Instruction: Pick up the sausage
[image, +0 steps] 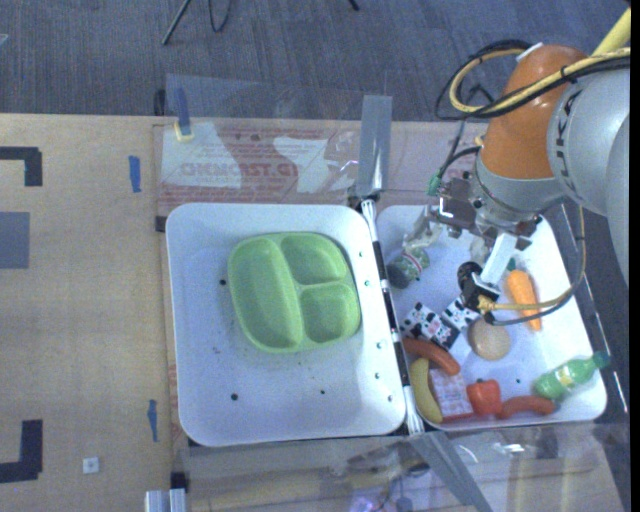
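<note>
One sausage (432, 356), orange-red, in the bin (590, 335) beneath the arm, well forward of the jaws, just beside a banana (424, 390). Jaws: apart or together, cannot tell. Risk: crowded neighbours; a descent might catch the banana or the patterned block (424, 322) instead.

Sausage (432, 355) hemmed in, banana (424, 392) just below, patterned block (430, 322) just above, beige ball (490, 341) near its right; arm (560, 120) overhangs right bin's (520, 366) upper half; bare floor between ball and green bottle (570, 376); left bin (200, 350) open around green plate (295, 290)
</note>
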